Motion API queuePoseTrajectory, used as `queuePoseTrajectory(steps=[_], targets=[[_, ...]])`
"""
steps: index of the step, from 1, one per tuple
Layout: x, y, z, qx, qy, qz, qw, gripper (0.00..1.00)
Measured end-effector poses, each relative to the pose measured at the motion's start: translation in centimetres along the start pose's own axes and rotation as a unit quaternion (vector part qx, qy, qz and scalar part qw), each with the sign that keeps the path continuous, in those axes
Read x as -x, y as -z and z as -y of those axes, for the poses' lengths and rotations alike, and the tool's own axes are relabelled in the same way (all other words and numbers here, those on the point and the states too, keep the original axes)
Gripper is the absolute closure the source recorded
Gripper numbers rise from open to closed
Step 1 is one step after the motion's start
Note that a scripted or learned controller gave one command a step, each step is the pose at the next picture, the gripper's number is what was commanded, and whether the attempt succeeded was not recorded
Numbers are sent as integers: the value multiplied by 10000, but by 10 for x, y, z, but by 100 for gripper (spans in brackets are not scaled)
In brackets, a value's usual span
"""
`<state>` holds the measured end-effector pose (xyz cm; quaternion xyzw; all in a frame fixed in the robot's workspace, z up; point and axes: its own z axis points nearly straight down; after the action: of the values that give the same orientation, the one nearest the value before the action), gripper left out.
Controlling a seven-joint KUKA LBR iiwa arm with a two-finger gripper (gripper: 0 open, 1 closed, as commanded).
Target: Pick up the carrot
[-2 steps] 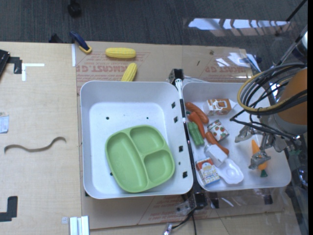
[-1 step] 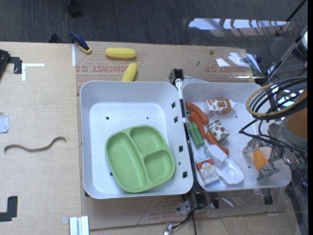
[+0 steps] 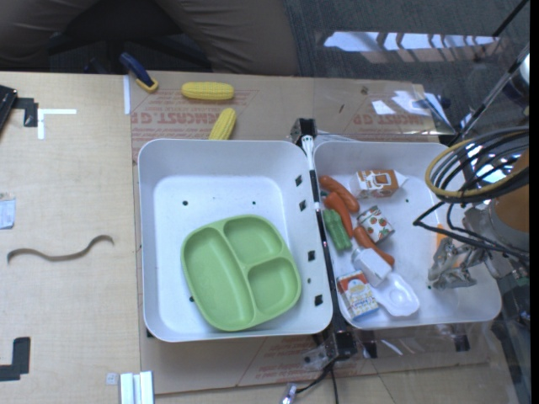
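The right bin (image 3: 417, 225) is the reference here. The carrot (image 3: 338, 197) lies inside it, close to its left wall and in its far half. It looks like a long, smooth orange piece with rounded ends, and it lies slanted, from the far-left down toward the middle of the bin. A second orange-red piece (image 3: 371, 245) of similar form lies a little nearer to the middle. I cannot tell with certainty which of these orange pieces is really the carrot, because they are small and look alike. Just beside the carrot, along the same left wall, lies a green vegetable piece (image 3: 338, 231). Two small printed boxes (image 3: 376, 183) sit near the middle of the bin, one behind the other. A small carton (image 3: 357, 296) and a white item (image 3: 397, 294) lie in the bin's near part. The gripper (image 3: 453, 269) is low over the right side of the bin, well apart from the carrot, with the other things between them. Whether it is spread or pressed together I cannot tell, since it looks like a blurred grey shape. A small orange spot shows at its left edge, but what it is stays unclear. The arm (image 3: 512, 217) with black cables (image 3: 468, 172) stands over the bin's right wall. The left bin (image 3: 219, 183), touching the right bin's left wall, holds a green divided plate (image 3: 242, 273).
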<state>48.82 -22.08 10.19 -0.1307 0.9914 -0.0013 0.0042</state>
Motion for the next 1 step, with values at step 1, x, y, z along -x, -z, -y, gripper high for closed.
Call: queuePoseTrajectory(steps=[1], targets=[[0,0,0,1,-1,0,10000,0]])
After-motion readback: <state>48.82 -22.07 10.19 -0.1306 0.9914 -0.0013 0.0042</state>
